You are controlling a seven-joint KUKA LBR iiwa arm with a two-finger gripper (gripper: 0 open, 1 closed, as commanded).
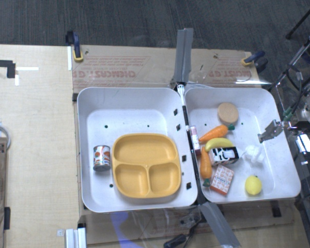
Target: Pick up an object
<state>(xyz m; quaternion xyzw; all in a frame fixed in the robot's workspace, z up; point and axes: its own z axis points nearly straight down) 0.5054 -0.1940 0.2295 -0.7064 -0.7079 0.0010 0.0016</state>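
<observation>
The metal two-finger gripper (271, 130) hangs over the right bin's (268, 99) right edge; whether its fingers are spread cannot be told. Just beside it lies a crumpled white object (254, 153), and a round yellow lemon (253, 185) sits near the bin's front right corner.

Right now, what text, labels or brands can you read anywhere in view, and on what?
cardboard sheet: red print, seen upside down, too blurred to read.
small can: picture label, no legible words.
black-and-white carton: markings too small to read.
red box: print too small to read.
</observation>
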